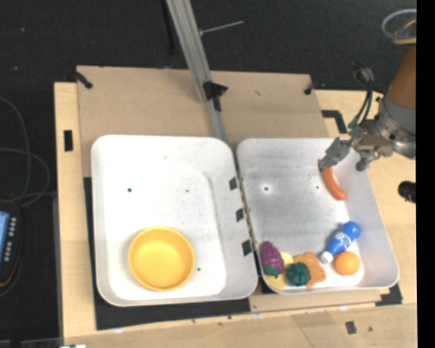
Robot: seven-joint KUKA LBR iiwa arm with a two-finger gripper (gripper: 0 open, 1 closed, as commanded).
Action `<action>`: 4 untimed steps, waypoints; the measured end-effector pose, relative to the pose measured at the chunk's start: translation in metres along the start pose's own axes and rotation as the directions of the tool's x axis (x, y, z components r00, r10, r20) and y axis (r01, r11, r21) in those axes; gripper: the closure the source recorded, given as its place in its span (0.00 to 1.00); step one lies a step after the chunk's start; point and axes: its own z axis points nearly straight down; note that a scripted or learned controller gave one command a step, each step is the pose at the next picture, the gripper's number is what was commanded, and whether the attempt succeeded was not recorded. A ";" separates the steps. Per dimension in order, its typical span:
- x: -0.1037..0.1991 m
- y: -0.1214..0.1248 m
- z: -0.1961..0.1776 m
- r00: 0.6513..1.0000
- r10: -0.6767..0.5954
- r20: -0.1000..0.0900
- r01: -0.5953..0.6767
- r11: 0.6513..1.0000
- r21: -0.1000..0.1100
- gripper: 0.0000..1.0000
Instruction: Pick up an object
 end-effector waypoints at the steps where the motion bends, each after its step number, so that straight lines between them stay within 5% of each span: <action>1: 0.000 0.000 0.000 1.000 0.000 0.000 0.000 1.000 0.000 0.00; 4: -0.009 -0.004 0.153 1.000 0.004 0.000 -0.004 1.000 0.003 0.00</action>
